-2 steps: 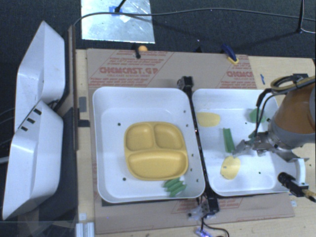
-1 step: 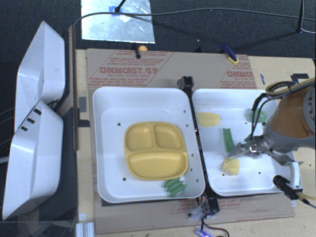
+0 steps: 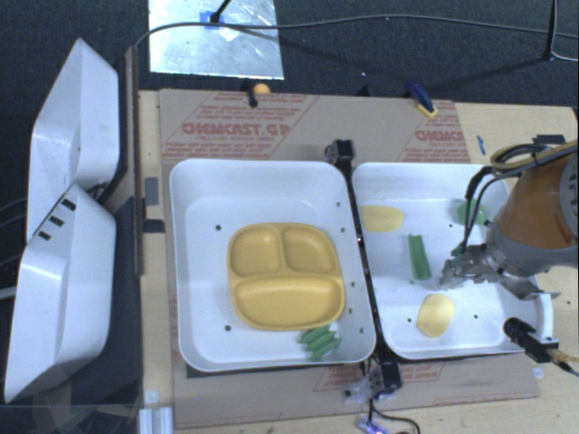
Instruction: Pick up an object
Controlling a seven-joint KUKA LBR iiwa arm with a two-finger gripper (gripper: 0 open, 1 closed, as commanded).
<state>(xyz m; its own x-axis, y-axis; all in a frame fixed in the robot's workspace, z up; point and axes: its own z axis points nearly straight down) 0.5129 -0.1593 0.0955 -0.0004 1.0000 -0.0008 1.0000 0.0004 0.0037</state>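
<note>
Now the arm reaches into the right bin (image 3: 398,181) from the right side. Its pincer (image 3: 460,269) hangs low over the white floor of that bin, but it is too small and blurry to tell how it is set, and nothing can be seen in its grip. A green stick (image 3: 419,257) lies just beside the pincer, on its left. A yellow round piece (image 3: 435,315) lies a bit lower, near the front wall. Another yellow piece (image 3: 383,218) sits near the back. The left bin (image 3: 194,242) has a yellow tray (image 3: 286,275) and some green beans (image 3: 319,341). I think the arm is going down to grab something. Next it should line up over the green stick, drop, and squeeze.
</note>
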